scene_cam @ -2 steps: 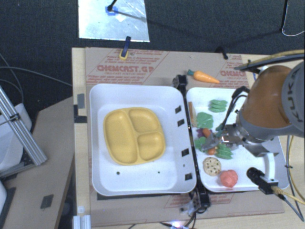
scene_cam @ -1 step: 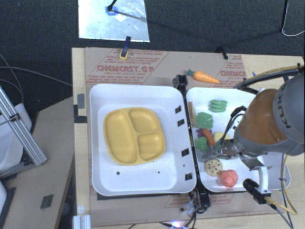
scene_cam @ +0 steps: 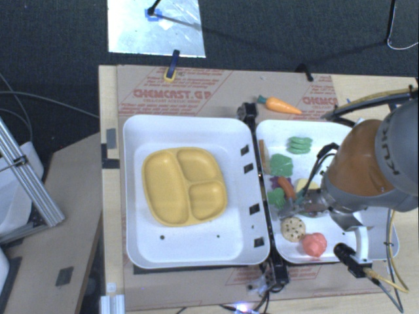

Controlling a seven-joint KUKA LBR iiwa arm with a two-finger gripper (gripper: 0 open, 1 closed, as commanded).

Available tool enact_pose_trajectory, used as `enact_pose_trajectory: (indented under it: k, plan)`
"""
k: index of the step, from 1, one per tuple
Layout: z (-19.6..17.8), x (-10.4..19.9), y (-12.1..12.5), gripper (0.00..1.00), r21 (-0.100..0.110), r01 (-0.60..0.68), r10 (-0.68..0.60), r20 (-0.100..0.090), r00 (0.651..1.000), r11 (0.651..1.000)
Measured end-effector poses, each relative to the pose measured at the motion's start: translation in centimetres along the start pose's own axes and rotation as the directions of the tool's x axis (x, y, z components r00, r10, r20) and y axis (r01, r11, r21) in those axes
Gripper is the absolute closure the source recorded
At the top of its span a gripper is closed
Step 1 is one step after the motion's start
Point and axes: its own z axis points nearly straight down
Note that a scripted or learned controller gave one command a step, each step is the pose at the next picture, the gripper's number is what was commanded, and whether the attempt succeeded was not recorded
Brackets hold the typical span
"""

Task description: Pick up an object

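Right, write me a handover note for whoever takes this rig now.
Gripper: down in the right bin, among the toys; whether it is open or shut cannot be seen, and no item shows as held.
Right bin: green pieces and, small carrot, cookie, pink lump.
Left bin: yellow tray.
A carrot lies on the bench outside the bins.
Done: arm is at the pile. Left: grasp one item and lift it.
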Motion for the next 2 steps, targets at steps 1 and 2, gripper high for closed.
enact_pose_trajectory:
  k: [1,2]
  plan:
    - [-11.1,-6.9,0.0,0.0,-0.001,-0.004,0.004,0.005,1.0,1.0]
    - [-4.1,-12.4,-0.5,0.0,0.017,-0.004,0.004,0.0,1.0,1.0]
